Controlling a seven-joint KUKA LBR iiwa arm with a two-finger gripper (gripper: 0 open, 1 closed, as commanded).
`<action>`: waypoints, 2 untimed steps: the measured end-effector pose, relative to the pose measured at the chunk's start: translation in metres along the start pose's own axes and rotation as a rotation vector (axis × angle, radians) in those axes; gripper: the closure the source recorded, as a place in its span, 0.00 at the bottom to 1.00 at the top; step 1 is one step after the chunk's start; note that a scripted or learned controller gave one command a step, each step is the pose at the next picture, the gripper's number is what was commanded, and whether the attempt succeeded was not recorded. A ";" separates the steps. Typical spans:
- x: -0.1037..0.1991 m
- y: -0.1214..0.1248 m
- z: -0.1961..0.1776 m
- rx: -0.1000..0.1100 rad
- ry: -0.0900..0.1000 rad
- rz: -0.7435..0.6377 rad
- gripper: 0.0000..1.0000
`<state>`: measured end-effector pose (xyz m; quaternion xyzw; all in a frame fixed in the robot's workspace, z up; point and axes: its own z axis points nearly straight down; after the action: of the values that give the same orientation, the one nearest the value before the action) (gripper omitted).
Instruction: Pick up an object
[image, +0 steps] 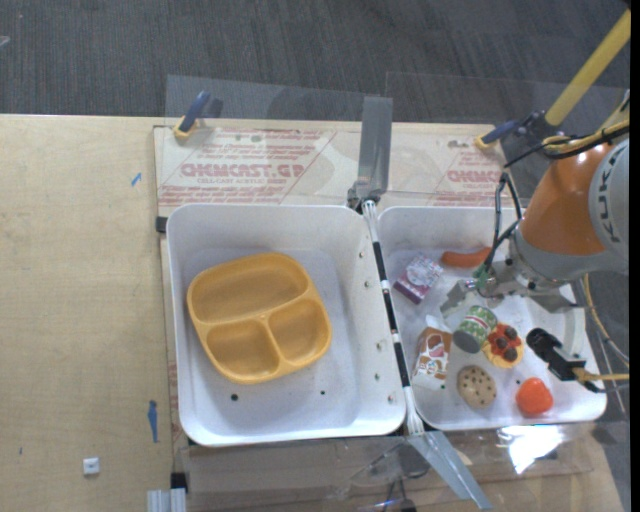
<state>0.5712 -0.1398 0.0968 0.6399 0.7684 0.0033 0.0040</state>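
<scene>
We see the hand (478, 292) lowered into the right bin (590, 405), directly above a green-and-white can (474, 328), and we cannot tell its state from this view. Just beside the hand lie an orange carrot-like piece (462, 258) and a small wrapped packet (419, 274); near it lie a cookie (476, 386), a red-topped item (503, 345) and an orange ball (534, 397). Well apart from the hand, a yellow divided plate (258, 316) rests in the left bin (190, 235).

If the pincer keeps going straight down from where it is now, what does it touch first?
Probably the round green-and-white can just below the pincer in the right white bin. Depth is unclear from above, so it may instead meet bare bin floor beside it.
</scene>
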 end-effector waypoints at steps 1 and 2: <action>0.004 -0.045 0.008 -0.001 0.000 0.051 0.00; 0.002 -0.045 0.000 0.000 -0.001 0.053 1.00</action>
<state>0.5272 -0.1463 0.0960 0.6601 0.7511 0.0032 0.0043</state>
